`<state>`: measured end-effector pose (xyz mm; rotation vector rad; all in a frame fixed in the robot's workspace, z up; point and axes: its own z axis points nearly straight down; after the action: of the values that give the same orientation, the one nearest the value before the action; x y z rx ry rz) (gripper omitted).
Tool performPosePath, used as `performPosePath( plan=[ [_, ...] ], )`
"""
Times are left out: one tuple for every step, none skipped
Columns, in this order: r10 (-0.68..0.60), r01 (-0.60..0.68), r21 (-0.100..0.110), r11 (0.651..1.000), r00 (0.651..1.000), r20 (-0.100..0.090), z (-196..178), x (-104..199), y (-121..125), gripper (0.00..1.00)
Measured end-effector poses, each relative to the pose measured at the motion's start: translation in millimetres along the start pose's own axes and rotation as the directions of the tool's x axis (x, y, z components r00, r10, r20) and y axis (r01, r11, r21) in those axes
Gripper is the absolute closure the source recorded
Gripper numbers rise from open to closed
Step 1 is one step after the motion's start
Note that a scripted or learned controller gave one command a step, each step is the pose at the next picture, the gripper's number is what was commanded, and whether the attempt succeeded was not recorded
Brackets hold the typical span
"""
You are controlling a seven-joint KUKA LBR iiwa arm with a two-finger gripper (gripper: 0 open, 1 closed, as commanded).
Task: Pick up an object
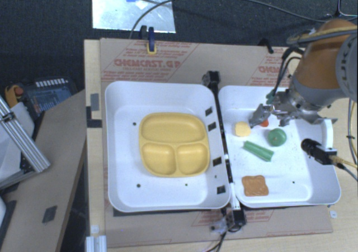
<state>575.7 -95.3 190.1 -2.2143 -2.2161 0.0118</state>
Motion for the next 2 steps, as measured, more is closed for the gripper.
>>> performPosePath(
  plan=[
    [-0.002, 0.002, -0.013, 1.000, 1.000, 0.001, -7, 0, 3, 0.00],
    [0.000, 0.000, -0.009, 1.000, 1.000, 0.000, 56, 0, 7, 0.00]
  ],
)
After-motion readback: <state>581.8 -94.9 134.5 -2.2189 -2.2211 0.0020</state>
